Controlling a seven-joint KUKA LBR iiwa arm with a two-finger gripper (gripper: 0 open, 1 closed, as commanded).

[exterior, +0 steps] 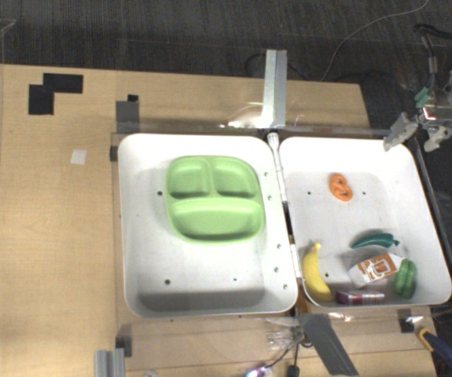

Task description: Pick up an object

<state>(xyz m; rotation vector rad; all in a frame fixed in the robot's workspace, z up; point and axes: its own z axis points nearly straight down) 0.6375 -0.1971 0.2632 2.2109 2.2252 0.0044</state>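
Beneath the teal item, a partly hidden carton.

Two white bins sit side by side: the left bin holds a green divided plate; the right bin holds an orange piece, a banana, a teal item, a small carton and a green object — clustered low. The gripper hangs beyond the right bin's far corner.
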